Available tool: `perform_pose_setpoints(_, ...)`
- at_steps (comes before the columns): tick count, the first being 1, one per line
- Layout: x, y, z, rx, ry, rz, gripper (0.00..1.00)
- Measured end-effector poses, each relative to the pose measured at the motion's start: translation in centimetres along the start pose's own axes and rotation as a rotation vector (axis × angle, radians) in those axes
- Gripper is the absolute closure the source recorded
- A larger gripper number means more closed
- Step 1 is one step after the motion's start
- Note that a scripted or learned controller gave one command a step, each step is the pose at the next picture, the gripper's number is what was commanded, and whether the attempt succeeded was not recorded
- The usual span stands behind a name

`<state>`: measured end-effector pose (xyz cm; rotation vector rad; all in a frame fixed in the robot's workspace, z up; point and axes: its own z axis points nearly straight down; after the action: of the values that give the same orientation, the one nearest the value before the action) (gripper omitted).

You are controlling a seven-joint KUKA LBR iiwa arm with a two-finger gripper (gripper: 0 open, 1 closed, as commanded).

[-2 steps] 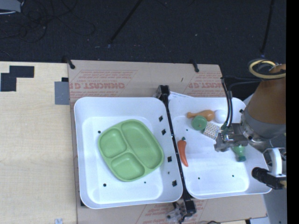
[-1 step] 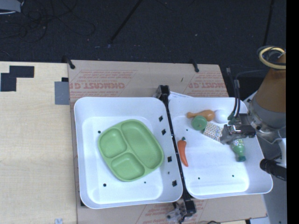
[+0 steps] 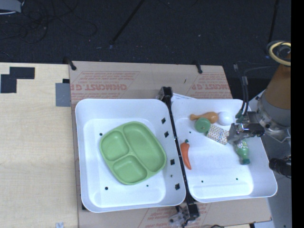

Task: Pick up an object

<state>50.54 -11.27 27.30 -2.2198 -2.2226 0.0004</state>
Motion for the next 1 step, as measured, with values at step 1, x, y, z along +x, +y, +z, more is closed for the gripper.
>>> perform_pose_setpoints(1,5.43,0.88,1.55,0.005,0.002,-0.003,1.00)
